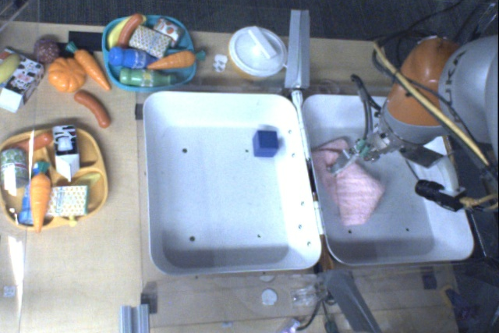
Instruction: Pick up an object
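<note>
Arm: grey with an orange band (421,82), reaching in from the right over the right bin (405,246).
End effector (348,161): low inside the right bin, at the upper edge of the pink cloth (355,191); fingers too small and blurred to make out, so cannot tell how far open or whether it grips anything.
Pink cloth: crumpled, lying in the left half of the right bin, near the dividing wall.
Blue cube (267,142): on the floor of the left bin (218,246), upper right part, well apart from the end effector.
Worktop (117,168): left of the bins, a blue bowl (148,78) and a yellow tray (93,168) of toy food; a white lidded tub (257,51) behind the bins.
</note>
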{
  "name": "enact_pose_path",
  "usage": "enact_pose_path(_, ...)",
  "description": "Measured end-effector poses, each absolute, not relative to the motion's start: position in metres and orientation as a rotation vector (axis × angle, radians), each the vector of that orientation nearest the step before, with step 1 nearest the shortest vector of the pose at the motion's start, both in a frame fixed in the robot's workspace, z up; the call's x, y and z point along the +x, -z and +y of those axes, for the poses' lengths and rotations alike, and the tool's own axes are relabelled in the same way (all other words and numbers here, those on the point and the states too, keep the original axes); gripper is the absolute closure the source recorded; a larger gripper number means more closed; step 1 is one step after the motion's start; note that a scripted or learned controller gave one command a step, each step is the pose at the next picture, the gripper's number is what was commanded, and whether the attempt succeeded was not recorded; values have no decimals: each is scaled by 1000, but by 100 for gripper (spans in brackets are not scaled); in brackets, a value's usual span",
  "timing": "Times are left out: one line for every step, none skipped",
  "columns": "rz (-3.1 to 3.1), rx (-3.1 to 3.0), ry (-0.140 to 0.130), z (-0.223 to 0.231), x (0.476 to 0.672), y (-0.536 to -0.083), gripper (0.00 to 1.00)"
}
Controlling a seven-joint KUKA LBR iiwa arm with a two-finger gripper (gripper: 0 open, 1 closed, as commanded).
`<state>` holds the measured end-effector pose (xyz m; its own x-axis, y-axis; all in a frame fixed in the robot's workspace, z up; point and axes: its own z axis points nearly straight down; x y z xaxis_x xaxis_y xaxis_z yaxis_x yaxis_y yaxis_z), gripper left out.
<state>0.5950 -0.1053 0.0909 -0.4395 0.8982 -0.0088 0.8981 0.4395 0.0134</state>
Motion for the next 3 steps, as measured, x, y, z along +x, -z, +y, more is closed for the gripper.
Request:
enact_pose_path(2649,1652,-19,-103,597,-103,100)
enact_pose_path(2649,1651,-18,-104,597,-103,0)
enact_pose_path(2692,1594,-10,-139,600,-91,0)
